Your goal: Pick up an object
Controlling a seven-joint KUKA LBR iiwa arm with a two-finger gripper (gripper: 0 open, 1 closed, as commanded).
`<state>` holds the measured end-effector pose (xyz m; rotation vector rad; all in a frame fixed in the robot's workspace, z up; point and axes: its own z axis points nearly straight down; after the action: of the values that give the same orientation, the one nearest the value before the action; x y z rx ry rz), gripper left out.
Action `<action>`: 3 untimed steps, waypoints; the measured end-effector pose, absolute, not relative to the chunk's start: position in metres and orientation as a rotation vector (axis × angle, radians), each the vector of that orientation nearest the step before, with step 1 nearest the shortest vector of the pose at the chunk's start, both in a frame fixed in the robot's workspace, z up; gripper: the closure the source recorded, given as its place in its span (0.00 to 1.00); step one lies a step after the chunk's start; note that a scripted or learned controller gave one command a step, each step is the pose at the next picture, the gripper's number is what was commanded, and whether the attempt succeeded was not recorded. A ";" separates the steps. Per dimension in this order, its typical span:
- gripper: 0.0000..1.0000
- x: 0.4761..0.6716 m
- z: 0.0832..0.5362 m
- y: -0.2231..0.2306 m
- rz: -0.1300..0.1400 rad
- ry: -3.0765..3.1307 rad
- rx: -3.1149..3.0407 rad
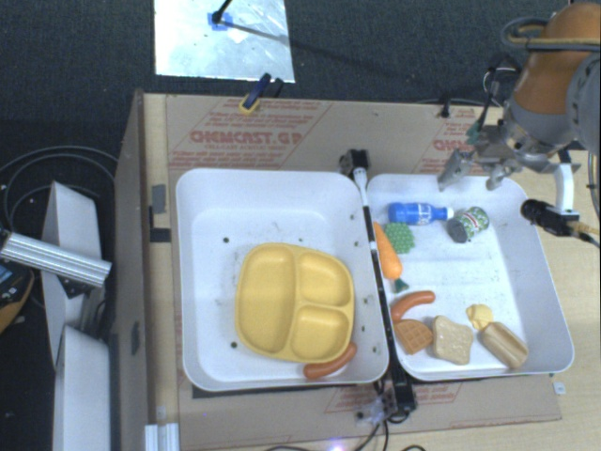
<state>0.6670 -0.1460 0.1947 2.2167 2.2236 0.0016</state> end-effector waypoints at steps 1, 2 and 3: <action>0.00 0.631 0.165 -0.193 -0.001 2.221 2.219; 0.00 0.652 0.109 -0.194 0.001 2.226 2.216; 1.00 0.653 0.121 -0.195 0.004 2.225 2.209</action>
<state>0.6535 -0.1946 0.1213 2.2093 2.2251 0.0037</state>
